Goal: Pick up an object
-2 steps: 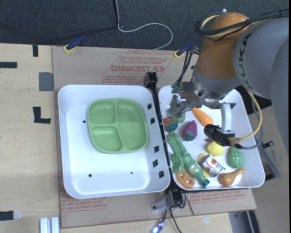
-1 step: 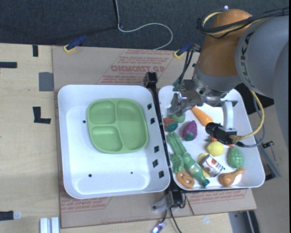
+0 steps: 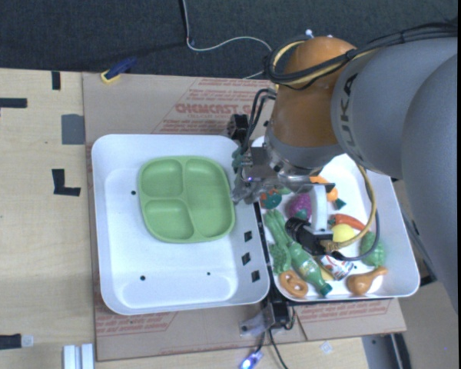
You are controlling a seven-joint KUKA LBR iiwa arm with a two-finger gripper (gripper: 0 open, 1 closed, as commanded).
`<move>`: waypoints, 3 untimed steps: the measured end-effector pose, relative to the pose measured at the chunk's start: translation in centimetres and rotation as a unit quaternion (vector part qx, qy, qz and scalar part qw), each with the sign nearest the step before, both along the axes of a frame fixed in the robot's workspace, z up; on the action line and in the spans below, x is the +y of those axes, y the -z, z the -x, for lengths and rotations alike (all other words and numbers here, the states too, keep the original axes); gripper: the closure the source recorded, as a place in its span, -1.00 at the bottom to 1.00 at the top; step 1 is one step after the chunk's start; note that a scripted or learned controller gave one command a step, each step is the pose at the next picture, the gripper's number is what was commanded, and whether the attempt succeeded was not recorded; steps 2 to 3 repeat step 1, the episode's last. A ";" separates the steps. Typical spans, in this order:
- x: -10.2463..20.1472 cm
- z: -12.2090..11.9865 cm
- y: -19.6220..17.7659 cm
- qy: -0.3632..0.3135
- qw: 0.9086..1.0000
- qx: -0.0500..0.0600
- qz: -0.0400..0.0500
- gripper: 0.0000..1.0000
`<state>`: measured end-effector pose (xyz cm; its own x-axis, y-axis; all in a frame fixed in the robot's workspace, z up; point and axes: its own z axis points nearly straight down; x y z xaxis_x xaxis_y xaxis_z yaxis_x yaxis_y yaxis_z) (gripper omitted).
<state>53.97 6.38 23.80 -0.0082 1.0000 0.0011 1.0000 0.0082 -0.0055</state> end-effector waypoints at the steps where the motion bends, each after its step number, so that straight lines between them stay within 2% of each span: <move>1: -5.0 3.1 -15.7 0.005 1.000 -0.011 0.000 1.00; 3: -5.0 3.1 -15.7 0.005 1.000 -0.011 0.000 1.00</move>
